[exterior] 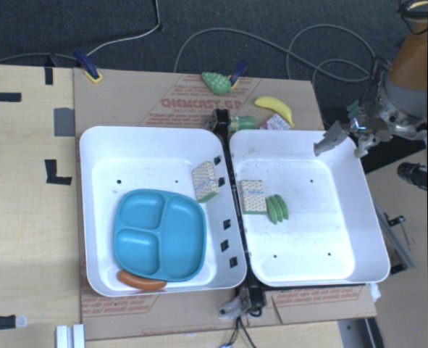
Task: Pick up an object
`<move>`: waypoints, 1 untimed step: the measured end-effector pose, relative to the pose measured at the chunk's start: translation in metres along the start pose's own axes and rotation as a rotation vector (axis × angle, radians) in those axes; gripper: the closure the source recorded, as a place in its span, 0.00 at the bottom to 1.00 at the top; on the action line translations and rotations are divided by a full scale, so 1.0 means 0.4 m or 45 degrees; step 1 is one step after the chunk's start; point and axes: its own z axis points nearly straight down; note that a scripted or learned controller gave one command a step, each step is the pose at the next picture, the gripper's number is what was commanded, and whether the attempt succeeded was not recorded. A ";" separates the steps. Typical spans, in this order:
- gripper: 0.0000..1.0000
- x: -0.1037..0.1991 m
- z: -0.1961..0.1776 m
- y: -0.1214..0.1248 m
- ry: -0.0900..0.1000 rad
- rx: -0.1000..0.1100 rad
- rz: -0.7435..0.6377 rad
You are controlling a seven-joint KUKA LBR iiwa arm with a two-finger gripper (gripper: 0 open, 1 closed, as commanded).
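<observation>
In the right bin (pixel 358 216) a small beige and green block (pixel 253 196) lies near the divider, with a green ribbed toy (pixel 277 209) touching its right side. The left bin (pixel 98 194) holds a blue divided plate (pixel 159 234), an orange sausage-shaped toy (pixel 141 281) at its front edge, and a second beige and green block (pixel 206 180) leaning by the divider. My gripper (pixel 346 143) hangs over the right bin's far right corner, well away from the objects. It is open with nothing between its fingers.
On the cardboard behind the bins lie a green toy (pixel 216 83), a yellow banana (pixel 274 109) and a small packet (pixel 275 124). Cables run across the dark floor at the back. A black clip strip (pixel 228 194) joins the bins.
</observation>
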 end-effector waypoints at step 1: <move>0.00 -0.009 0.337 -0.019 0.002 0.005 0.000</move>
